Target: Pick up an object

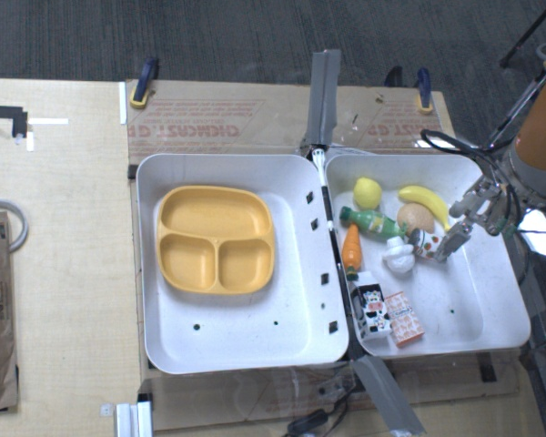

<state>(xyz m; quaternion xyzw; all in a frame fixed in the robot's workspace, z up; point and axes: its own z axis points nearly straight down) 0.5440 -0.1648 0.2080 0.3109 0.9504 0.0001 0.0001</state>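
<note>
Camera view, contents listed by size. We record first the left shallow white plastic bin (164,335), bearing a yellow three-compartment plastic plate (216,238) toward its upper left. Beside it stands the right shallow white plastic bin (473,321), where every candidate for picking lies.

Next, the two-finger gripper (448,241) reaches in from the right, low over the right bin's middle, its tip just beside a small cluster of pieces. We cannot tell whether it is parted or closed, and we see nothing held.

Smaller items in the right bin, in order:
- curved yellow plastic banana (425,202), upper middle;
- green plastic bottle (371,221), lying on its side;
- round tan bread roll (416,217), under the banana;
- yellow plastic lemon (368,192), upper left;
- orange plastic carrot (351,248), against the left wall;
- small black-and-white printed carton (370,309) and small red-and-white printed carton (404,320), lower left;
- small white rounded piece (399,259), near the gripper tip.

Progress, in our judgement: approach under way, nothing lifted; the grasp and the lift remain.
</note>
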